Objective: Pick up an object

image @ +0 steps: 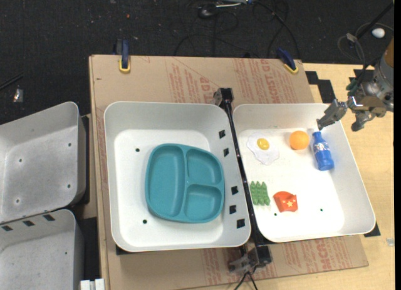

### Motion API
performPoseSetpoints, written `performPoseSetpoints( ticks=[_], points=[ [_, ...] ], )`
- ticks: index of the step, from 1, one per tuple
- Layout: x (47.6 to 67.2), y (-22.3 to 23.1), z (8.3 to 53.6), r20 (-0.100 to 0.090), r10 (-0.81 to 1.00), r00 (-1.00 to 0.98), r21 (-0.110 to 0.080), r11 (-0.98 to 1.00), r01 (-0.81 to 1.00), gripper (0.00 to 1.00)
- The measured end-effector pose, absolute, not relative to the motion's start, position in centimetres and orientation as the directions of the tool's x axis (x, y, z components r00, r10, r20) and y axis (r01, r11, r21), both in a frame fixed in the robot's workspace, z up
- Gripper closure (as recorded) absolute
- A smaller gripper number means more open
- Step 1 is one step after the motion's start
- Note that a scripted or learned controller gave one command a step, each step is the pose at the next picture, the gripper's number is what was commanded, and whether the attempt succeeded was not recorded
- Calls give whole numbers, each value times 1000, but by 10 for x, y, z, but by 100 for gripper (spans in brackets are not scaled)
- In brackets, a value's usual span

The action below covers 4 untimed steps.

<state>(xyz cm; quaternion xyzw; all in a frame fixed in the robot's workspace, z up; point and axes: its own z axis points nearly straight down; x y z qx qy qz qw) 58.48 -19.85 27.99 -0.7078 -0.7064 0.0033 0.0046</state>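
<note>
The right bin [351, 213] holds a fried egg toy [264, 147], an orange ball [299, 139], a blue bottle [322, 151], a green ridged piece [259, 193] and a red piece [286, 201]. My gripper [344, 119] hangs over the bin's far right corner, up and to the right of the blue bottle. Its two dark fingers stand apart and open, with nothing between them.
The left bin [125, 220] holds a teal divided plate [185, 183]. A black divider with clips [233, 151] runs between the bins. Both bins rest on a cardboard sheet [188, 76]. White trays [37, 157] lie at the far left.
</note>
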Motion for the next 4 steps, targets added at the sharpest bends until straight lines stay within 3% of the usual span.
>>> performPoseSetpoints(
  ticks=[1, 4],
  points=[
    [587, -198, 287, -1, 1000, -1, 0, 1, 1000, 0],
    [582, -189, 156, 1, 1000, 0, -4, 0, 1000, 0]
  ],
)
